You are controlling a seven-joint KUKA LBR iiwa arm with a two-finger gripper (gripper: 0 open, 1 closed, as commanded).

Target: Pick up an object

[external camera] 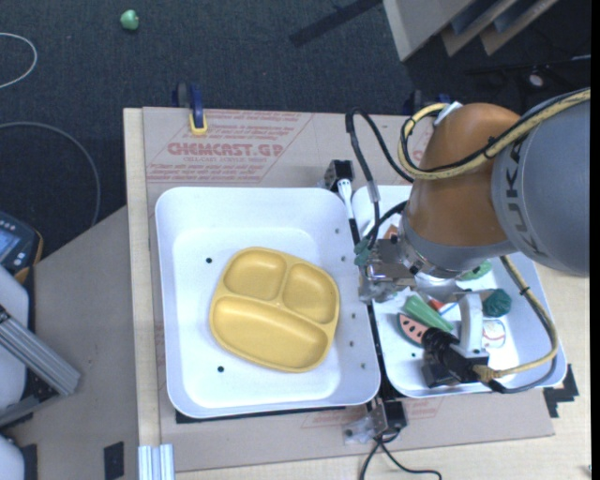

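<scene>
My gripper (448, 302) is down in the right bin (398, 375), mostly hidden under the orange band and the grey wrist. Just below it lie a watermelon-slice toy (422, 326) with a green piece (427, 310) against it. A teal object (497, 302) and a white item with red print (489, 334) sit to its right. From this view I cannot see whether anything is in the gripper. The left bin (178, 281) holds a yellow divided plate (274, 307) lying flat at its middle.
Both bins stand on a brown board (234, 141) with red lettering. A blue and yellow clamp (196, 105) grips the board's far edge. Dark floor with cables surrounds the bench, and a small green ball (129, 18) lies on it far left.
</scene>
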